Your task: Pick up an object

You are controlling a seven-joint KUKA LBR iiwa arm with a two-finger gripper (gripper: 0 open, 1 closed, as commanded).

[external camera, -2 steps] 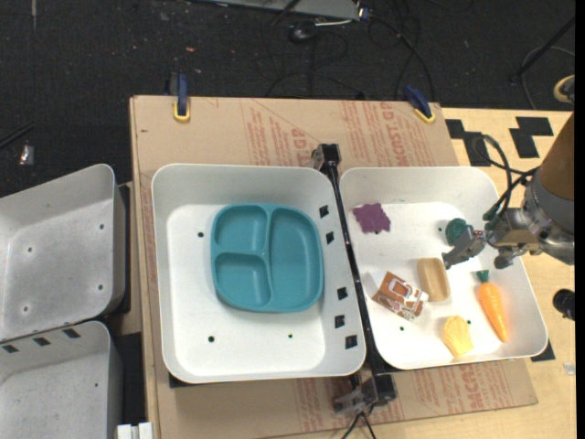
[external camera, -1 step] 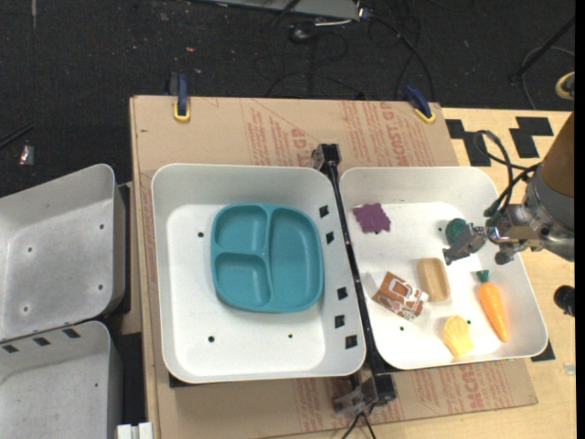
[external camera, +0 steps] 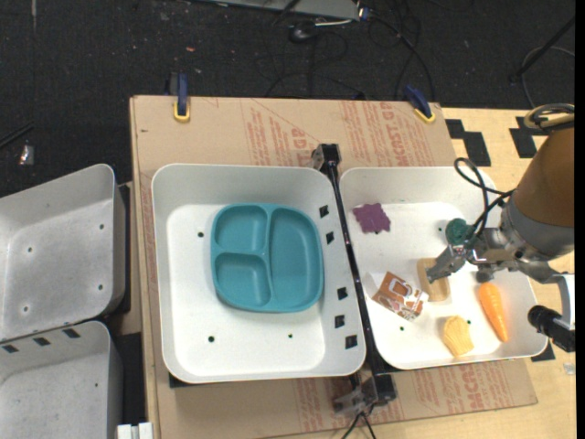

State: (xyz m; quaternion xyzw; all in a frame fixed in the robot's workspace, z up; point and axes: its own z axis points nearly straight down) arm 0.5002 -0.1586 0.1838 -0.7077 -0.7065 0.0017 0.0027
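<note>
Tool [external camera: 445,265] over tan block [external camera: 437,280]

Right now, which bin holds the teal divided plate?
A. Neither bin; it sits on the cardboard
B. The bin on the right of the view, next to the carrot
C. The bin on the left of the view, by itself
C. The teal divided plate lies in the left bin, while the carrot and the other small items are in the right bin.

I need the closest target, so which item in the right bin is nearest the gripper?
The tan block, right beside the gripper. The carrot, yellow piece, packet and purple piece lie farther off.
</note>
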